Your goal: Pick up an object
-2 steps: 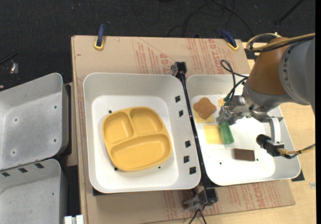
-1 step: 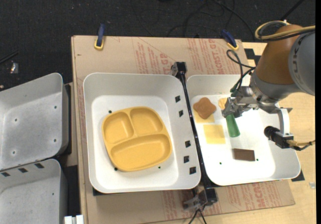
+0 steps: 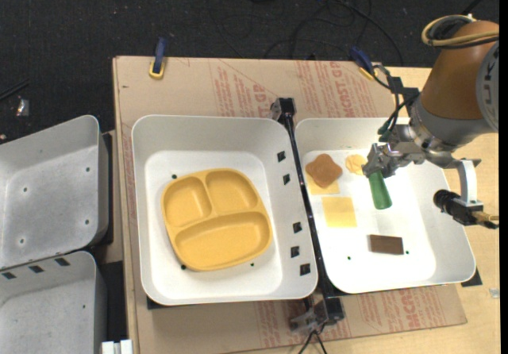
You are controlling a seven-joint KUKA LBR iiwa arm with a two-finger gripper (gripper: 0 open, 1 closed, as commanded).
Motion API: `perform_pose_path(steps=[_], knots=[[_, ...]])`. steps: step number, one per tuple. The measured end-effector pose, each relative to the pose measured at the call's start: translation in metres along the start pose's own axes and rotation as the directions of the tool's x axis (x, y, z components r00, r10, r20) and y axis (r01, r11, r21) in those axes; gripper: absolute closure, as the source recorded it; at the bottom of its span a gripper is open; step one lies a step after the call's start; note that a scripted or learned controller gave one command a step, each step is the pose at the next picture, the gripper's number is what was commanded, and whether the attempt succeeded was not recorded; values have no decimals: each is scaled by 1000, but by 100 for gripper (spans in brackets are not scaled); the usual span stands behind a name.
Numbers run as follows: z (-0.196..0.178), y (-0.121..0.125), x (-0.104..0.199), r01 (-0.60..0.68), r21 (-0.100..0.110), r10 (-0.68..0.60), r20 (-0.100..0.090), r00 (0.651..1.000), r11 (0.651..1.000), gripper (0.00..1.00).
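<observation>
Green cylinder [image 3: 380,189] hangs clenched in the tool [image 3: 375,172], its top end hidden by the fingers.

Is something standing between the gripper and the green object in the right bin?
Nothing visible does. The gripper is directly at the top end of the green object. The brown round piece, yellow square and dark brown block lie apart from it.

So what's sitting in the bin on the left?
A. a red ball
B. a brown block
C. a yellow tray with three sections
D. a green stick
C: the left bin holds a yellow divided tray with three sections, while the green stick and the brown block lie in the right bin.
</observation>
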State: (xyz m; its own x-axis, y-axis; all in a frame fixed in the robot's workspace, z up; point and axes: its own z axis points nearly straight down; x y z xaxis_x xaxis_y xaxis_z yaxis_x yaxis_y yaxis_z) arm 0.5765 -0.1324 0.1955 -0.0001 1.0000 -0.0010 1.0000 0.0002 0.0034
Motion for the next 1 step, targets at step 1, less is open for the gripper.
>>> perform_pose_path(steps=[1], knots=[[-54, 2, 0, 2, -3, -2, 1, 1000, 1000, 100]])
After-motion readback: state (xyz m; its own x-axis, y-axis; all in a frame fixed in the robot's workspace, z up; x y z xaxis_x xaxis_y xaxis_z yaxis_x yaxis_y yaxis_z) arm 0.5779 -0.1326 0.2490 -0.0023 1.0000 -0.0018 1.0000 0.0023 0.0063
